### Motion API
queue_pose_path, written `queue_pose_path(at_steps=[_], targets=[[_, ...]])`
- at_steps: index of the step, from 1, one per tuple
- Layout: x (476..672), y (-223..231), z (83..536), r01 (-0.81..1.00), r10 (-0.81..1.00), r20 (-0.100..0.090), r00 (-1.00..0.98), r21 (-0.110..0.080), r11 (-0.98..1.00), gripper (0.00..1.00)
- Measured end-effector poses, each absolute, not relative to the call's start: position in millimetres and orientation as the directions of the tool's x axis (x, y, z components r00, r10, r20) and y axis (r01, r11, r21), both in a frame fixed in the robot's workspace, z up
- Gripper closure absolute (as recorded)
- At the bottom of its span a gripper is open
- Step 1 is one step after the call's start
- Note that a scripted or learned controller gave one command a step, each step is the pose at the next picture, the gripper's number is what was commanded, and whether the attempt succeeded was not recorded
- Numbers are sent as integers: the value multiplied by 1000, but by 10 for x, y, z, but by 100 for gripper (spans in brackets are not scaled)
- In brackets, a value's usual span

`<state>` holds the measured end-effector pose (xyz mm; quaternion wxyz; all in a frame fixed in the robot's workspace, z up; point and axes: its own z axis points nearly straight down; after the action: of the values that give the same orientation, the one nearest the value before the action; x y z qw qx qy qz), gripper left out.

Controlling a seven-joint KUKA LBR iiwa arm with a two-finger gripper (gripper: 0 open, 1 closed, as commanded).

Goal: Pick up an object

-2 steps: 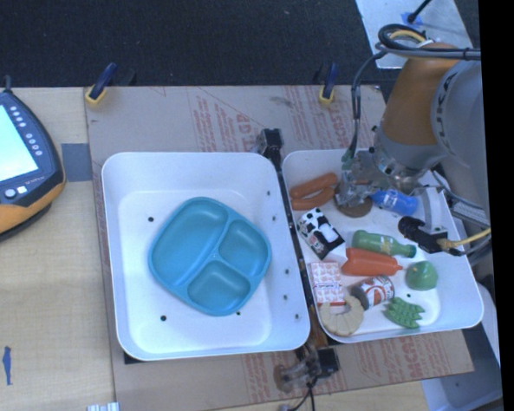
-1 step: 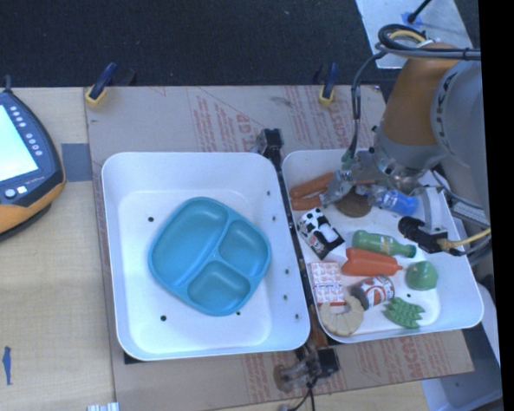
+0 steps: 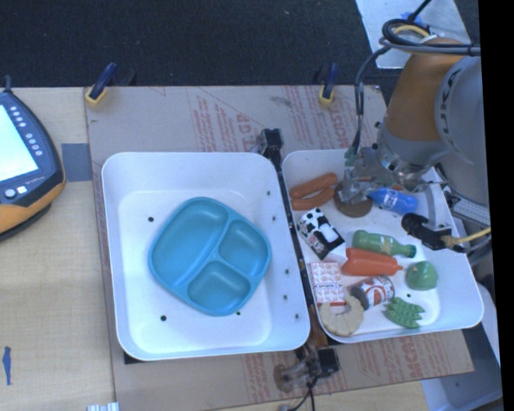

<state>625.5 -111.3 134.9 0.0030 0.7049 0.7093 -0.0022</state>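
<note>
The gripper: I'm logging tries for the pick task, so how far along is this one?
Done: the gripper is down in the right bin, at the top of the toy pile, over a brown round piece beside the hot dog.
In hand: nothing shows between its fingers.
Left: the grasp and lift. The carrot and green bottle lie in the bin; the blue tray sits in the left bin.

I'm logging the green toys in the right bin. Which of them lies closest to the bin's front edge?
The spiky dark green toy, next to the round bread slice. The green bottle and the rounded pale green piece both lie farther back in the right bin.
</note>
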Motion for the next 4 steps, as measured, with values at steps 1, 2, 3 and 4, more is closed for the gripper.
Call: queue_pose_path(at_steps=[1,2,3,4], targets=[[6255,-1112,1349,1000,1000,-8,-7,1,7,0],[6545,-944,938,1000,1000,-5,-5,1,5,0],[6555,-954,1049,1000,1000,-6,-7,5,8,100],[6526,-698,2843,1000,1000,0,-4,-4,4,100]])
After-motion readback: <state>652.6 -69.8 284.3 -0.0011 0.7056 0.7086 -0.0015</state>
